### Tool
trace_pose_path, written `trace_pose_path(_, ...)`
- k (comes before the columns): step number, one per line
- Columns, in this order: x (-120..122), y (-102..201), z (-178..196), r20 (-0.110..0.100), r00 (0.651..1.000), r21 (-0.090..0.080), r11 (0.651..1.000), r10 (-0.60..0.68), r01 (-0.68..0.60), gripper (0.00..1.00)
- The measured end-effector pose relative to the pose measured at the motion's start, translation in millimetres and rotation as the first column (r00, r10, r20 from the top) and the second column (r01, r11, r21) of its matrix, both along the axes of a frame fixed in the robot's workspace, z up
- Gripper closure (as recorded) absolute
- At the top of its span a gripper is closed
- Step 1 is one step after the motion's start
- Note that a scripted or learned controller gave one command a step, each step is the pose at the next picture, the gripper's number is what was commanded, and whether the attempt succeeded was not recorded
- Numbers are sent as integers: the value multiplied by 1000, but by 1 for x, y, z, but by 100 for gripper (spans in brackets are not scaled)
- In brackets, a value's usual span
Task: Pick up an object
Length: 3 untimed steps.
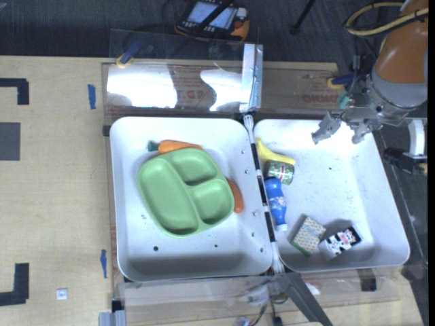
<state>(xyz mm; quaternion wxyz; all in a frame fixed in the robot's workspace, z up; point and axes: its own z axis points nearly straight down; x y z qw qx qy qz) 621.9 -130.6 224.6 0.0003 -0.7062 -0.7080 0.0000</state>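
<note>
Left bin [129, 182]: holds a green divided tray [185, 192], tilted, three compartments, taking up most of the floor. An orange carrot-like piece [178, 145] pokes out at its far edge; another orange bit [236, 197] shows at its right side.

Divider [262, 182]: three things lie along it on the right bin's side: a yellow banana-like piece [273, 155], a small green can [281, 174] just below, then a blue bottle [275, 204] lying lengthwise.

Right bin [380, 182]: near front wall, a speckled tan block [307, 235] touching or just beside a black-and-white patterned object [339, 242]. Middle of floor bare.

Gripper [340, 129]: over the far right corner of the right bin, fingers spread apart, nothing between them. Well apart from all items.

Candidate pick: tan block. Judged light and likely soft, sponge-like; should give under the fingers rather than slip. Take across its short sides.

Alternative: can. Stiff, smooth, round; likely to roll or squirt out, and crowded against the divider.

Risk: neighbour crowding the block may get nudged or caught by a finger.

Stage: judged early; no approach made to any object.
</note>
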Motion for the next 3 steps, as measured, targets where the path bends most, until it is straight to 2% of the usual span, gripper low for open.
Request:
trace_pose_path(1, 26, 35, -124, 2, 995, 0, 995, 100, -100, 0)
trace_pose_path(2, -26, 93, -40, -1, 998, 0, 998, 57, -57, 0)
trace_pose_path(3, -73, 68, -40, -1, 1000, 0, 1000, 1, -1, 0)
